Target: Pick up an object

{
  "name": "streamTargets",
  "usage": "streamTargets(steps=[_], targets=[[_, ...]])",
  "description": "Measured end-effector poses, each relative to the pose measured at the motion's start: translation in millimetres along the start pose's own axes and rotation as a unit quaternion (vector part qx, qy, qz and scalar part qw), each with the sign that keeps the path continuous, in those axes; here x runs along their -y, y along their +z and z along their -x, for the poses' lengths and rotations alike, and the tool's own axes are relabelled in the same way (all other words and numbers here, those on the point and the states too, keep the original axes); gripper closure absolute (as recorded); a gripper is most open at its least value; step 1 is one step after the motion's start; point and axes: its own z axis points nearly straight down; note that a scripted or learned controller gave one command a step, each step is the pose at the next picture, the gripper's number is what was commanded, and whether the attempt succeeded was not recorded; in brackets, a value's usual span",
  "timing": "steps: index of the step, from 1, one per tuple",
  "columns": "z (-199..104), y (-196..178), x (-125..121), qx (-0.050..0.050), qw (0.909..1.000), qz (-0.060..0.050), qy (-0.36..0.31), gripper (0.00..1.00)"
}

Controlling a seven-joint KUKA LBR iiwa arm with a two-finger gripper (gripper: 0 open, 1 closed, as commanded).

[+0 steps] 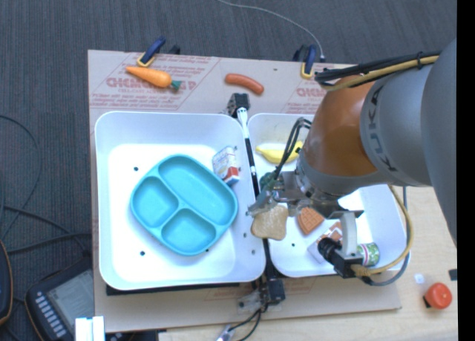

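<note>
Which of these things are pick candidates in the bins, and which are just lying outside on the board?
In the bins, within the job:
blue divided plate
small carton
banana
toast slice
pizza wedge
green can

Lying about outside the bins:
carrot
sausage
orange cap

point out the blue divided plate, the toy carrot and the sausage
blue divided plate (183,204), camera view, on the ridge where its three compartments meet
toy carrot (151,76), camera view, middle of the orange body
sausage (244,83), camera view, middle of its length
</note>
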Motion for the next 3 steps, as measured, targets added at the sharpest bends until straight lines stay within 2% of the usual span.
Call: streamTargets(steps=[1,2,3], targets=[[-44,8,-64,0.0,1.0,0.0,-0.001,1.0],[-44,-1,-64,0.0,1.0,0.0,-0.001,1.0],[-53,-10,0,0.0,1.0,-0.001,-0.001,1.0]])
